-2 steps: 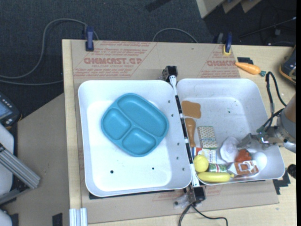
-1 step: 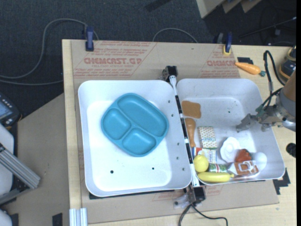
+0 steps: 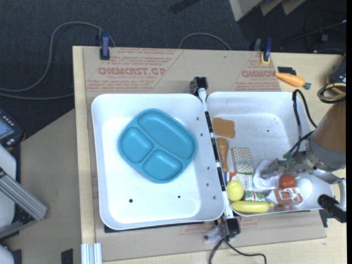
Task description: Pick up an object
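Hand (image 3: 273, 170): metal, two-fingered, low in the right bin (image 3: 258, 100), reaching leftward from the grey wrist at the bin's right wall. Whether its fingers stand apart or together cannot be told; nothing is seen between them.

Tomato (image 3: 287, 181): small, round, red, glossy, just beside the hand at its lower right.

Packet (image 3: 287, 196): flat, red-brown with a white label, below the tomato and touching it.

Banana (image 3: 251, 206): curved, yellow, smooth, along the bin's near wall.

Lemon (image 3: 235, 191): round, yellow, just above the banana's left end, at the divider.

Box (image 3: 242, 161): flat, rectangular, with a fine speckled print, left of the hand.

Spatula (image 3: 223, 136): tan, broad squared blade with a narrow handle running down beside the divider.

Left bin (image 3: 110, 147): shallow, white, rounded corners, smooth plastic.

Plate (image 3: 157, 145): light blue, rounded, three compartments, lying tilted in the left bin's middle.

Worktop (image 3: 132, 70): pale board with red lettering, two blue clamps at its far edge.

Carrot (image 3: 290, 80): orange, tapered, on the worktop beyond the right bin.
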Controlling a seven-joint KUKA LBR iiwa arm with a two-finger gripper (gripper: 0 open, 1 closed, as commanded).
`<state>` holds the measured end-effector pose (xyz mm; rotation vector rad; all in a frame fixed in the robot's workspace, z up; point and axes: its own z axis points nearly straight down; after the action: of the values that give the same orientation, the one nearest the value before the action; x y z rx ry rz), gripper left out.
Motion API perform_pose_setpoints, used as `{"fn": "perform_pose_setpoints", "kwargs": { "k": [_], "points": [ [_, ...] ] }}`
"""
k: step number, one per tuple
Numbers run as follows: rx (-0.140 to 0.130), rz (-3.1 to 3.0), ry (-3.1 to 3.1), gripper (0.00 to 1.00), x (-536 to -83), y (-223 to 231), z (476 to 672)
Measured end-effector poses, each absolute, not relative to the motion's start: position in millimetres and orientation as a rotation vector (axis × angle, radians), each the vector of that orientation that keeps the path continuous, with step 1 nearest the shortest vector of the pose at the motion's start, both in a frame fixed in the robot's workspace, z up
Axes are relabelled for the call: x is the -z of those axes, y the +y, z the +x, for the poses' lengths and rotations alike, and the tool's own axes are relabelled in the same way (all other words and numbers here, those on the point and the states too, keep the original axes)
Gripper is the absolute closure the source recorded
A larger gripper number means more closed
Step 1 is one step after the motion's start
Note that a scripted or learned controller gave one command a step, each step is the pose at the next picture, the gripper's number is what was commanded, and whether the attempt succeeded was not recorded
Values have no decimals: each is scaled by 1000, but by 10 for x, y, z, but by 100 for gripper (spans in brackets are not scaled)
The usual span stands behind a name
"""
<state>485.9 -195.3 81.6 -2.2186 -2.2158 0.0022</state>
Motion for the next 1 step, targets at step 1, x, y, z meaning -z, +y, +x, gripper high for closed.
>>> {"fn": "perform_pose_setpoints", "kwargs": {
  "k": [1],
  "points": [
    [12, -2225, -2241, 0, -1583, -2031, 6115]
  ]
}}
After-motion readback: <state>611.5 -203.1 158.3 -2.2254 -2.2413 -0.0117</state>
